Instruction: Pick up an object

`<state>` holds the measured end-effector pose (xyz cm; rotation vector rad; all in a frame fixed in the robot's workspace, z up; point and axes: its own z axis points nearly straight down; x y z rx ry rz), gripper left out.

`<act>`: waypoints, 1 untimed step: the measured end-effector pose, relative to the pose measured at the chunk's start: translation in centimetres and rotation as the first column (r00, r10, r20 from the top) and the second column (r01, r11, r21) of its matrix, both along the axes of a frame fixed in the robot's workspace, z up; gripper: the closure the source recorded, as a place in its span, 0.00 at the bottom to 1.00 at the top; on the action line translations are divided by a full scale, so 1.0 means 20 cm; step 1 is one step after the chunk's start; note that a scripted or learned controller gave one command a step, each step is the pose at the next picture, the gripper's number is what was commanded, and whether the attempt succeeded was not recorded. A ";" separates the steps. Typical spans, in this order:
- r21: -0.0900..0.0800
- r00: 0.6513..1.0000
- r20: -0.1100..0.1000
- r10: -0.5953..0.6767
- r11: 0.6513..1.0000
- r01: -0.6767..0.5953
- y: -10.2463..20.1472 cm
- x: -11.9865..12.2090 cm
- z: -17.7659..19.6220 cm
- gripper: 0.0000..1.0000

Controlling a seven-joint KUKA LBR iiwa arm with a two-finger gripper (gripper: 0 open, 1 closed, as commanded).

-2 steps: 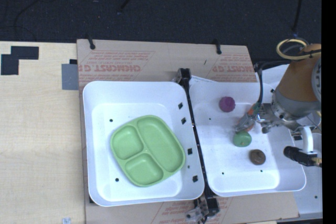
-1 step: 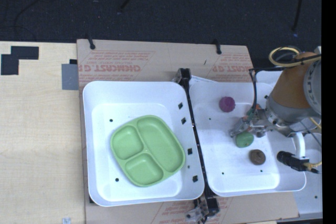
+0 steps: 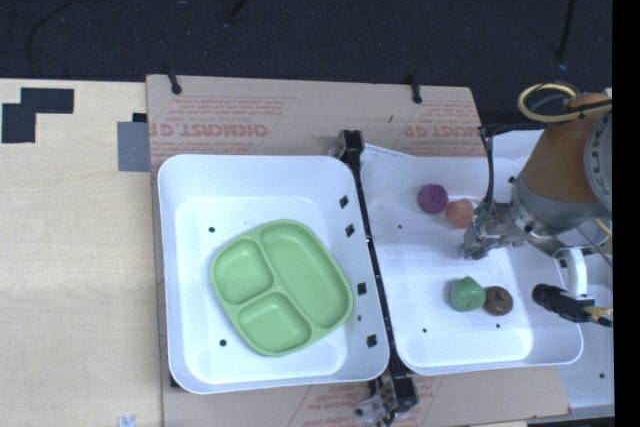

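Trouble is crowding: my gripper (image 3: pixel 482 237) hangs low in the right bin (image 3: pixel 430 355), just beside the orange ball (image 3: pixel 459 212), which touches the purple ball (image 3: pixel 432 198). Whether my fingers are apart or together I cannot tell. Closing off-centre would likely roll the ball away. The green object (image 3: pixel 465 294) and brown ring (image 3: pixel 497 300) sit nearer the front.

From my station I saw two white bins (image 3: pixel 190 185). The left one held a pale green divided tray (image 3: pixel 281 286). In the right lay a purple ball (image 3: pixel 432 198), an orange ball (image 3: pixel 459 212), a green piece (image 3: pixel 466 294) and a brown ring (image 3: pixel 498 300). The arm (image 3: pixel 560 165) was grey and orange.
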<state>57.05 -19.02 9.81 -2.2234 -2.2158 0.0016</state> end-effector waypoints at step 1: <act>-0.001 1.000 0.004 0.003 1.000 -0.003 0.02 -0.04 0.29 1.00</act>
